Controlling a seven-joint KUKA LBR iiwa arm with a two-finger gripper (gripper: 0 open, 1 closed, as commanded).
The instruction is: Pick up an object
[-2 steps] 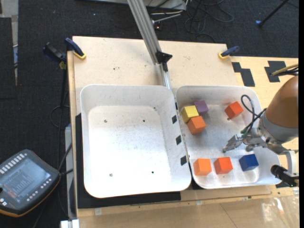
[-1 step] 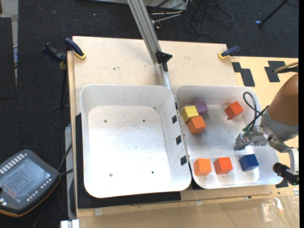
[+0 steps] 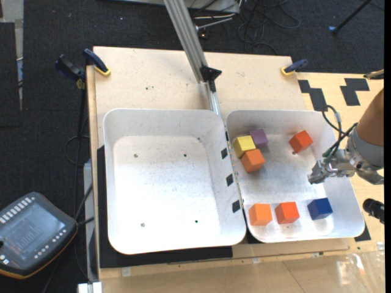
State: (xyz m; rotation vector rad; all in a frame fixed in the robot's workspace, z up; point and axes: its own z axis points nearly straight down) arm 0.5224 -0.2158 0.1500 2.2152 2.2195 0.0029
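The gripper (image 3: pixel 319 174) hung in the approach step; whether it was open I could not tell. The blue cube (image 3: pixel 319 208) sat just below it in the right bin (image 3: pixel 357 224); a downward move seemed needed next

This is a robotics lab. A plywood desk (image 3: pixel 183 78) stands on dark carpet (image 3: pixel 43 17) and carries 2 shallow white bins (image 3: pixel 122 127) side by side. Blue-and-yellow clamps (image 3: pixel 96 62) grip its far corners. A slanted aluminium rail (image 3: pixel 183 29) rises from the desk's middle, and loose black cables (image 3: pixel 269 11) trail on the floor behind. A grey teach pendant (image 3: pixel 30 234) with a screen lies at lower left, and a black-and-tan patterned board (image 3: pixel 333 93) lies at right.
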